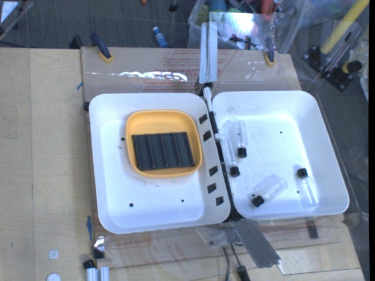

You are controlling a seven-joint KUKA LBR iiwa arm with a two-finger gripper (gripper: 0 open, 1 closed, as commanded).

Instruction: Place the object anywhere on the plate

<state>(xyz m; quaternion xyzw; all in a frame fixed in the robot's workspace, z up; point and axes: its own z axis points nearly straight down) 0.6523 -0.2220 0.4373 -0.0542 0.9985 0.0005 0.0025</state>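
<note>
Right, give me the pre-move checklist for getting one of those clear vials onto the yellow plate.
1. Plate in place: ok. The yellow plate sits flat in the left bin.
2. Free landing spot on the plate: not ok. A dark ribbed block covers most of its floor; only the rim area is bare.
3. Objects to pick: ok. Clear vials with black caps lie in the right bin.
4. Easiest pick isolated: ok. The vial at lower middle lies apart from the rest.
5. Wall clearance: not ok for the far-right vial, which lies near the bin's sloping side.
6. Gripper state: cannot tell.
</note>
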